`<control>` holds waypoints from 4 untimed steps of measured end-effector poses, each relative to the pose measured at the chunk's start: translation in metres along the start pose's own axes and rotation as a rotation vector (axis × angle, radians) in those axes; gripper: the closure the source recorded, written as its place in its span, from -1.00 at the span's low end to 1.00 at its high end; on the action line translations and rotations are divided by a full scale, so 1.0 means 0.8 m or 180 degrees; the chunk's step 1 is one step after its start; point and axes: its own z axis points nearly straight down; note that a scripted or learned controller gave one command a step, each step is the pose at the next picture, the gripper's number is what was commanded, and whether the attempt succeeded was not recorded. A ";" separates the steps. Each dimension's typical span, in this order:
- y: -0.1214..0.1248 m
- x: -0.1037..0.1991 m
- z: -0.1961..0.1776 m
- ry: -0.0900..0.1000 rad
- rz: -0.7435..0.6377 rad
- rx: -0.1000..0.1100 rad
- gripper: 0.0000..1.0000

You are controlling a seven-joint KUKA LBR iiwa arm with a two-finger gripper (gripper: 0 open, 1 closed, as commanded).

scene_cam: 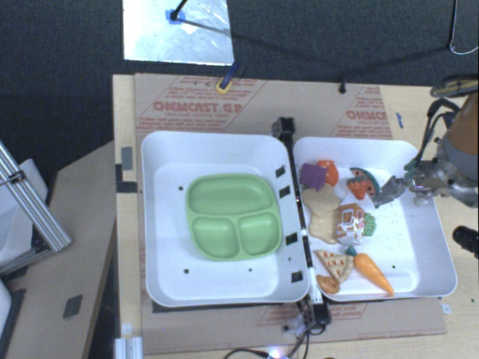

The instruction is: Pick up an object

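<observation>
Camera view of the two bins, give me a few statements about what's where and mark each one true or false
1. The green divided tray lies in the left bin. True.
2. The carrot lies in the left bin. False: it lies in the right bin, near its front edge.
3. The pincer is over the right bin, close to the watermelon slice. True.
4. The purple grapes sit on the green tray. False: they lie in the right bin, beside the divider.
5. The green tray holds food. False: its three compartments are bare.
</observation>
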 end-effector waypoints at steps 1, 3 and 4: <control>-0.005 -0.003 0.054 0.0001 0.0006 0.0007 -1.00; 0.009 -0.008 0.133 -0.0032 0.0010 -0.0059 -1.00; 0.007 -0.005 0.126 -0.0016 0.0004 -0.0030 1.00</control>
